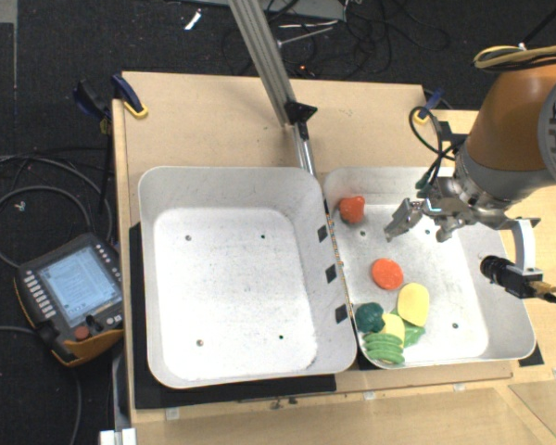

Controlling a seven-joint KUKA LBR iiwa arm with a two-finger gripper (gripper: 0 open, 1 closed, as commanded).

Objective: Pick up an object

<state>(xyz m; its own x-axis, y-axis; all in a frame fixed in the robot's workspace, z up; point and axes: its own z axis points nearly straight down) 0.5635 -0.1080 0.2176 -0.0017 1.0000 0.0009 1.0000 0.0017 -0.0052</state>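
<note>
My gripper (424, 223) hovers over the upper middle of the right bin (463, 341), its two fingers spread apart with nothing between them. An orange-red piece (352, 209) lies left of it near the bin's top left corner. A round orange piece (386, 273) sits below the gripper. A yellow piece (412, 303) lies further down, beside a dark green piece (369, 318), a small yellow piece (393, 327) and a ribbed light green piece (385, 347) at the bin's lower left.
The left bin (232, 276) lies beside the right one. A slanted metal pole (264, 49) runs from the top down to the gap between the bins. A teach pendant (69, 290) lies off the bench at the left. Cables hang by the arm's wrist (510, 272).
</note>
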